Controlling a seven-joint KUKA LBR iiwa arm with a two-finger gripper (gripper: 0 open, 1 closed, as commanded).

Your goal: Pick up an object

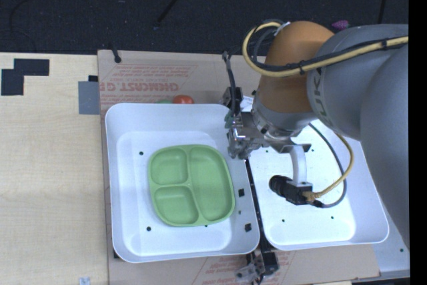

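Note:
A light green plate (191, 184) with three compartments lies flat in the left white bin (127, 143). My gripper (236, 141) hangs over the divide between the two bins, just off the plate's upper right corner. The grey arm with its orange band (293, 70) covers the upper left part of the right bin (333, 223). I see nothing held by the gripper.
A small red-orange object (183, 100) and a bit of green (163, 101) peek out behind the left bin's far rim, on the cardboard sheet (153, 80). A black plug on a yellow cable (291, 189) hangs from the arm over the right bin's floor.

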